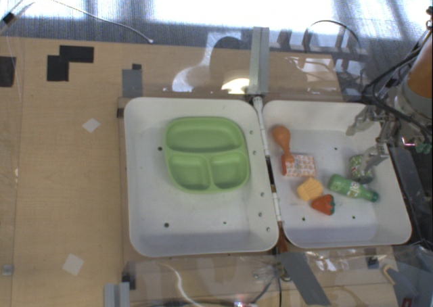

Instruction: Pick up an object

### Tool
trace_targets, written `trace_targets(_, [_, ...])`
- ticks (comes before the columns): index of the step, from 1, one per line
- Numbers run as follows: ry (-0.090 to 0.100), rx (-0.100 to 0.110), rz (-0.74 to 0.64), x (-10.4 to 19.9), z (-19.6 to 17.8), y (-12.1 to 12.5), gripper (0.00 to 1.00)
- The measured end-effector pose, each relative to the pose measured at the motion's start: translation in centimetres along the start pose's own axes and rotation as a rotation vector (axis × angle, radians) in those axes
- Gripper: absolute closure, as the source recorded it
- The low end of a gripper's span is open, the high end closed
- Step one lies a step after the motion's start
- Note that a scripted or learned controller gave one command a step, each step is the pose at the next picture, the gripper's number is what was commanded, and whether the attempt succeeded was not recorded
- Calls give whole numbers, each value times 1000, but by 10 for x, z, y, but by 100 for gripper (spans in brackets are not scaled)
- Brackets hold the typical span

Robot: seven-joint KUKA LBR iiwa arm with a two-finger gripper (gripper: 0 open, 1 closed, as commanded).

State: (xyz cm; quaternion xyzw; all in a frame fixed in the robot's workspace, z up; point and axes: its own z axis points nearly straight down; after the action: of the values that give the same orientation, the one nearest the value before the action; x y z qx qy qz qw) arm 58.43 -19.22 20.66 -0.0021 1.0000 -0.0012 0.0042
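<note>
The right bin [338, 228] holds several toy foods. An orange drumstick [281, 138] lies near its left wall, with a pink-and-white checked block [300, 165] beside it. A yellow block [310, 189] and a red pepper [324, 204] sit further forward. To their right, a green bottle [352, 188] lies on its side, and a small green can [359, 167] sits just behind it. My gripper [360, 146] reaches in from the right over the bin's right half. It is open, with one fingertip close above the can and nothing between the fingers.
A green divided plate [206, 153] lies in the left bin [196, 234]. A metal divider [258, 62] rises behind the seam between the bins. Cables and a wire frame [331, 38] stand behind the right bin.
</note>
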Motion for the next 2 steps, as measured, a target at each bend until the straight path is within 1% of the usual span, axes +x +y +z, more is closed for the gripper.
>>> trace_targets(1, [-9, 0, 157, -51, 116, 29, 0])
trace_targets(2, [-17, 1, 151, -54, 103, 30, 100])
